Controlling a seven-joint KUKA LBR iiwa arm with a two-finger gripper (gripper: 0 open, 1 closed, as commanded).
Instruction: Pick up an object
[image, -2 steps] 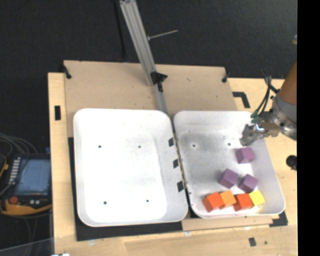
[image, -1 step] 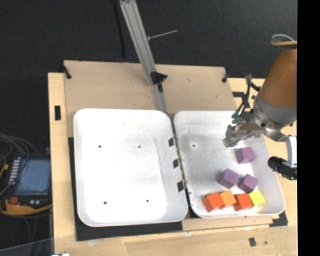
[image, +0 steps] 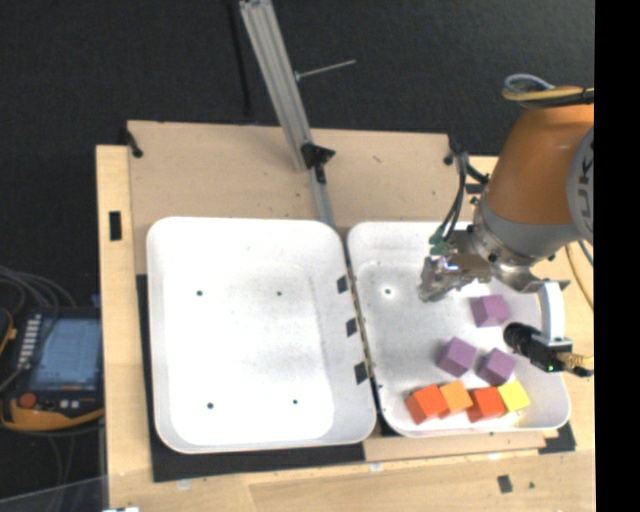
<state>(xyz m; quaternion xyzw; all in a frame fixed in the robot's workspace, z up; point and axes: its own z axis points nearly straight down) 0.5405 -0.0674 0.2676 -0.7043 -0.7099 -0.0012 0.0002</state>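
Note:
The right bin (image: 400, 250) holds several small blocks. Three purple cubes lie at its right side: one (image: 489, 310) near the arm, one (image: 457, 355) in the middle and one (image: 496, 366) beside it. Along the front edge sit an orange-red block (image: 428, 402), an orange block (image: 456, 396), a red block (image: 487, 403) and a yellow block (image: 514, 396). My gripper (image: 436, 281) hangs over the upper middle of this bin, left of the nearest purple cube and apart from it. Nothing shows between its fingertips.
The left bin (image: 250, 330) lies beside the right one, with black clips (image: 352, 326) along the shared edge. A slanted metal post (image: 290, 110) rises behind the bins. A black fitting (image: 530, 345) sticks out over the right bin's right side. A pendant (image: 55, 365) lies off the bench at left.

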